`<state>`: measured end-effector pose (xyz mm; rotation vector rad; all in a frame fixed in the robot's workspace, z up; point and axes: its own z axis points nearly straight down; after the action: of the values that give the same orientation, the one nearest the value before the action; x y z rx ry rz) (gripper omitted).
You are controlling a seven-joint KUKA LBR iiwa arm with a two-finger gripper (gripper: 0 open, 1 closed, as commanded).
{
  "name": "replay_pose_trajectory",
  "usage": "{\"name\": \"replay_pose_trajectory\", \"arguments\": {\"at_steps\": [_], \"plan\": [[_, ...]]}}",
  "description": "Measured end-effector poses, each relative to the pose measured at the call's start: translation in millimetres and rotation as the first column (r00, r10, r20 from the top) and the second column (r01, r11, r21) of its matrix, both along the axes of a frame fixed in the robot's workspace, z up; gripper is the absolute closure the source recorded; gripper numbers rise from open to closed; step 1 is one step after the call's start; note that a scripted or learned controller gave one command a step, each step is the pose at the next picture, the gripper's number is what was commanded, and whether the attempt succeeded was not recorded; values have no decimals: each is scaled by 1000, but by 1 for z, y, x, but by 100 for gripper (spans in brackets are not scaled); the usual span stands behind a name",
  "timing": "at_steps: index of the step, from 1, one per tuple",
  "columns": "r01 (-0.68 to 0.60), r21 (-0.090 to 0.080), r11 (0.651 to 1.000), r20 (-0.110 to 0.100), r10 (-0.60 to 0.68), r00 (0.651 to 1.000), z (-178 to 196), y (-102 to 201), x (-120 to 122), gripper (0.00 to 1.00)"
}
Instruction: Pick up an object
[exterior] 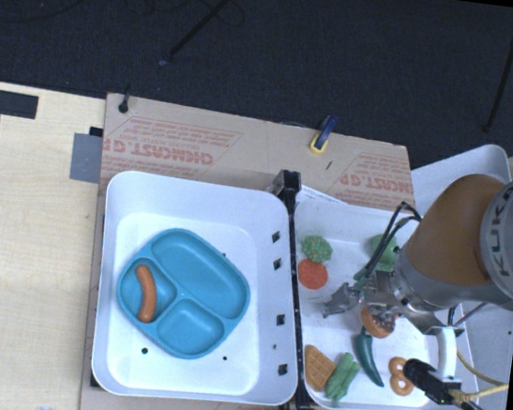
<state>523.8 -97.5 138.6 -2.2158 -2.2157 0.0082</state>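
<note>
The gripper (356, 303) hung low over the right bin (342, 235), its dark metal fingers reaching toward the bin's middle from under the grey wrist. Whether those fingers were spread or pressed together could not be told from the slanted overhead view, and nothing could be seen between them. Just beside the gripper, toward the arm's side, lay a small orange-brown piece (377, 322), partly covered by the wrist hardware. Below that lay a dark green pepper (369, 356), slanting down toward the bin's near edge. Left of the gripper sat a red tomato (312, 274), and just above it a green broccoli floret (317, 249); the two were touching or nearly so. At the bin's near wall lay a tan waffle-like piece (316, 364) with a green pod-shaped vegetable (341, 376) beside it, the two side by side. A pretzel (399, 375) lay further right, near a dark fitting with a cable. Another green item (386, 248) showed at the far side of the bin, half hidden by the arm (460, 242), whose orange band bulked over the bin's right part.

The left bin (134, 196) held a blue divided plate (189, 294), and an orange sausage (146, 292) lay in the plate's left compartment. Both bins rested on a sheet of printed cardboard (198, 149) on the pale wooden bench (12, 260).
</note>
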Motion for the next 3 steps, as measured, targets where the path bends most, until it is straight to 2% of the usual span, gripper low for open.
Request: {"name": "replay_pose_trajectory", "arguments": {"at_steps": [1,2,3], "plan": [[-2,0,1000,12,2,1000,-49,2,2,0],[8,-10,1000,20,-8,1000,-36,-4,3,100],[5,-2,1000,10,-5,1000,6,-5,2,100]]}}
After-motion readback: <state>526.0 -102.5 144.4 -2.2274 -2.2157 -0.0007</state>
